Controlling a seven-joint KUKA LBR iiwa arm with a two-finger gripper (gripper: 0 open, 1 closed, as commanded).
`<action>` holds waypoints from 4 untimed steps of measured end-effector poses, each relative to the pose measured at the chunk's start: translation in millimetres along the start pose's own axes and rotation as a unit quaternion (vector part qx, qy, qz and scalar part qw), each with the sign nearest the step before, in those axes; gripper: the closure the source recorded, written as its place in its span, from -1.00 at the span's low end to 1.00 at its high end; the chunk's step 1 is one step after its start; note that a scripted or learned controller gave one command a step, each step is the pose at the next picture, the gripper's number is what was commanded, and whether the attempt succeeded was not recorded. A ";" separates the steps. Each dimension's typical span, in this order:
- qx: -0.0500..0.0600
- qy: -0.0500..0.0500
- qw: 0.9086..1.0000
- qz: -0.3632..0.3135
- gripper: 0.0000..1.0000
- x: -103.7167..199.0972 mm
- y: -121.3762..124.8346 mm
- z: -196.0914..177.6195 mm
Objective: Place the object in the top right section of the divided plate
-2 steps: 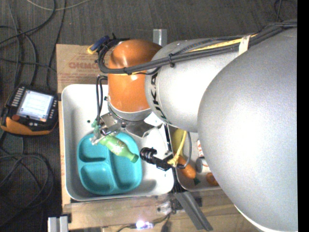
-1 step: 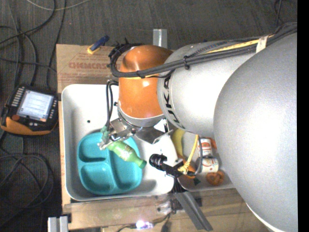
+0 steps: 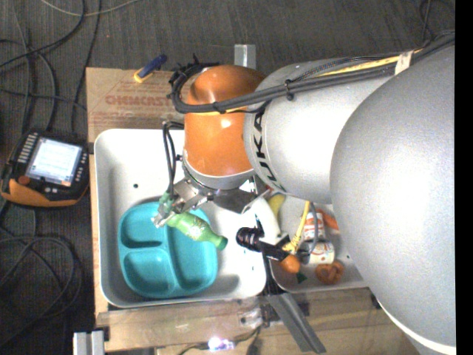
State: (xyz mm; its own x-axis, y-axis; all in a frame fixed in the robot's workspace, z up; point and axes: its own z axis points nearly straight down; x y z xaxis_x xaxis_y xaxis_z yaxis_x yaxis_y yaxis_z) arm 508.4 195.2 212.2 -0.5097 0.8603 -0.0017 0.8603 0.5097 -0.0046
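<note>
Nearly done, not finished. jaws (image 3: 168,214) look closed on the upper-left end of the green bottle-shaped toy (image 3: 198,230). The toy hangs at a slant over the blue divided plate (image 3: 144,231), neck pointing toward 4 o'clock and poking past the plate rim on that side. Its body covers the plate's 1 to 2 o'clock area, so it is about over the target section. I can't tell whether it is touching the plate or just above it.

Done, as I judge it: pick and carry. Left: lower if needed, let go so the toy lands fully inside the section, then pull the arm away. Risk: the neck overhangs the rim, so on release it may tip or roll out into the bin.

The plate sits in the left white bin (image 3: 111,198), toward 6 o'clock, bin floor bare around it. The right bin (image 3: 310,285), at 3 o'clock from the plate, holds clutter: a small orange ball (image 3: 292,265), a brown lump (image 3: 330,272), a white-and-red container (image 3: 319,251), something yellow (image 3: 276,202). All of that is apart from the plate and not in the way.

Outside the bins: cardboard sheet (image 3: 118,102) at 12 o'clock with a small blue-and-yellow item (image 3: 151,66) on it, teach pendant (image 3: 46,167) at 9 o'clock on the floor. The arm's bulk hides much of the right bin. The wooden table (image 3: 170,318) edge shows at 6 o'clock.
</note>
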 end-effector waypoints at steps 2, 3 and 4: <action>-0.001 0.000 0.987 -0.158 1.00 18.1 20.7 4.0; 0.000 0.001 0.987 -0.159 1.00 19.4 21.1 -4.1; 0.000 0.001 0.996 -0.088 1.00 36.0 -7.5 1.9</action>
State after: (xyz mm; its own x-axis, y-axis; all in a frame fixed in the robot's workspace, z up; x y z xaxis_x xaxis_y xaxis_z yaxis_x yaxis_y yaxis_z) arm 483.5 222.3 210.3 -0.6520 0.7582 0.0014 0.7582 0.6520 -0.0039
